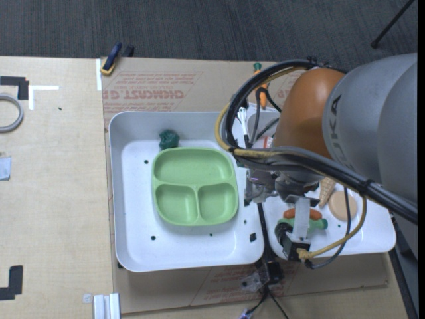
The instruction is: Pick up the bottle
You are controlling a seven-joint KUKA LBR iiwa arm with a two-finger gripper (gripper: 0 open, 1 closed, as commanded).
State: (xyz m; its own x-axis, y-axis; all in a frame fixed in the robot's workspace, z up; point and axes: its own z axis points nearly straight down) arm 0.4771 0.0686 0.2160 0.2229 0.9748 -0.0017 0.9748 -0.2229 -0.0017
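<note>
Arm point(358, 125) blocks most of the right bin point(382, 241), so can't tell the pincer's point(284, 193) state. Toy carrot point(295, 213) pokes out there, and a green divided plate point(196, 186) sits in the left bin point(133, 191).

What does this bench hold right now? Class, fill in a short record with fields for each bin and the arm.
left bin: white, holds the green plate and the dark green thing
green plate: three compartments, lying flat
dark green thing: small, by the far wall, beside the plate
right bin: partly covered by the arm
seen in right bin: orange and green piece; tan round piece
arm: over the right bin
</note>
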